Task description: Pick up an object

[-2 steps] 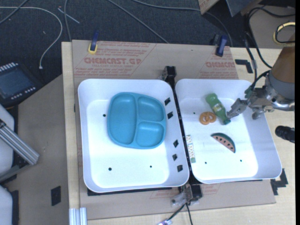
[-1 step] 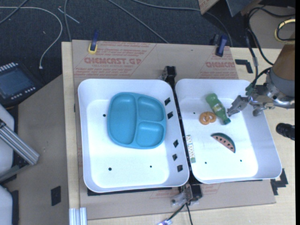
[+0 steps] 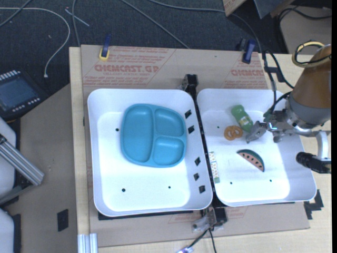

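Three small objects are seen in the right bin (image 3: 295,191): a green bottle-like piece (image 3: 240,115) lying toward the far side, a round brown pretzel-like piece (image 3: 232,133) just beside its near end, and a watermelon slice (image 3: 251,159) lying apart from both, nearer the middle of the bin floor. All three rest on the white floor, and none is held.

The gripper (image 3: 259,131) is placed low over the right bin, just right of the pretzel-like piece and the green piece, with its dark tip pointed toward them. Whether contact is made with either cannot be told, nor whether its fingers are spread or pressed together, since they are too small and dark to be resolved.

The arm (image 3: 315,96) is extended in from the right edge, its orange band above the grey wrist, with the wrist turned leftward over the bin's right wall.

In the left bin (image 3: 105,157), a blue divided plate (image 3: 154,135) with three compartments is laid flat toward the far side.
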